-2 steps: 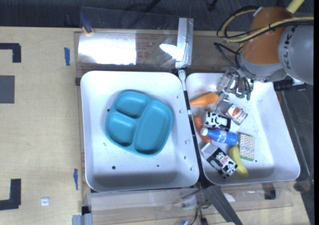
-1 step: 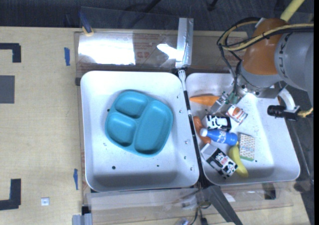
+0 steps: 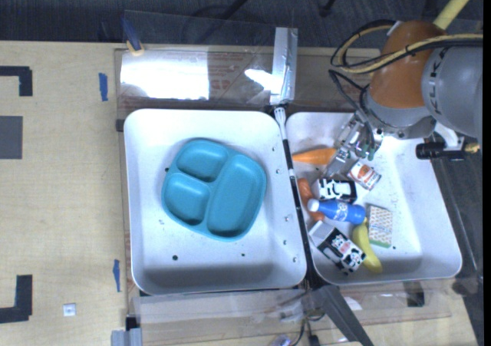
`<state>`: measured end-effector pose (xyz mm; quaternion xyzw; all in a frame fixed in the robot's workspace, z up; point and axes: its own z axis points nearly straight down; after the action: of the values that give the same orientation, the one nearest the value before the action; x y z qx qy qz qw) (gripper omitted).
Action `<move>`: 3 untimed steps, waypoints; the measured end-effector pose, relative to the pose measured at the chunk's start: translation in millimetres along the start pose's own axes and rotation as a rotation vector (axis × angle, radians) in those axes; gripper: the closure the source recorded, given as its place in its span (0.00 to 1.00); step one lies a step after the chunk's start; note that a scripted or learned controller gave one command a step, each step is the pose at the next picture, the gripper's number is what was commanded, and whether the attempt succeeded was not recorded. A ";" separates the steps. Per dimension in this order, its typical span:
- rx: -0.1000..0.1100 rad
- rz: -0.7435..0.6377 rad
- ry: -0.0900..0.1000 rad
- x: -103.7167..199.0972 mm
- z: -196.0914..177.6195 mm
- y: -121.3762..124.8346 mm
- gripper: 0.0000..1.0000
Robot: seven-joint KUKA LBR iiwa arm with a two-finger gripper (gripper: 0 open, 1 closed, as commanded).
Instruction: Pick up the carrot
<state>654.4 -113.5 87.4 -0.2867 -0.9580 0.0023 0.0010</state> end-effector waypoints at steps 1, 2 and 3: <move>-0.008 0.001 -0.014 -3.0 -12.6 2.2 1.00; -0.007 0.041 -0.005 0.7 0.8 10.0 1.00; -0.002 0.040 0.012 4.1 0.1 10.3 0.00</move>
<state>656.7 -102.7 87.3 -0.3056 -0.9521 -0.0005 0.0063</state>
